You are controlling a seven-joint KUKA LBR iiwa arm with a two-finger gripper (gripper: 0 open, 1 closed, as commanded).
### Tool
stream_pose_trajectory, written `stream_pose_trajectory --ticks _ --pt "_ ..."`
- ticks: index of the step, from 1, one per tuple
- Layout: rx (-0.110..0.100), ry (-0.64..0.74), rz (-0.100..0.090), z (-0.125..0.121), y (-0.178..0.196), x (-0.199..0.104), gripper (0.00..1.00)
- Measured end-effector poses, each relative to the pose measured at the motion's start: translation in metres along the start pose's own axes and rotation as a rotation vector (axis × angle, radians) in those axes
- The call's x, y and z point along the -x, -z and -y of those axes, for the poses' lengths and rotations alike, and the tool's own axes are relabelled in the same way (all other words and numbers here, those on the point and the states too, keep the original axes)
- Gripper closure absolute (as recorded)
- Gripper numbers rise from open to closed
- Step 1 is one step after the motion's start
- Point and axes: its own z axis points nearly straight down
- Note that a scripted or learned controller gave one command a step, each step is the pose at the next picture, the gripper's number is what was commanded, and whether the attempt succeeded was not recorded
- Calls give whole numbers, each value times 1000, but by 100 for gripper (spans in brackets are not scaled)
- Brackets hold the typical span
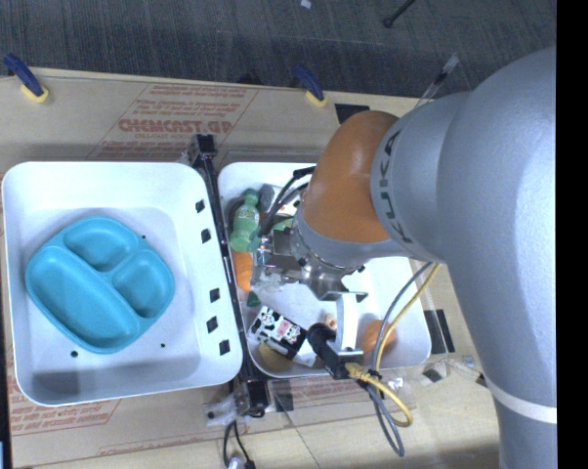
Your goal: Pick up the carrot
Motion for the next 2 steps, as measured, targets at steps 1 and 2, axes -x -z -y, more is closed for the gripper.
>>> stream_pose_trajectory --ticks 1,2 --pt "-11 -219 1 18 -3 -16 100" --pt "-18 -210 0 18 6 -16 100"
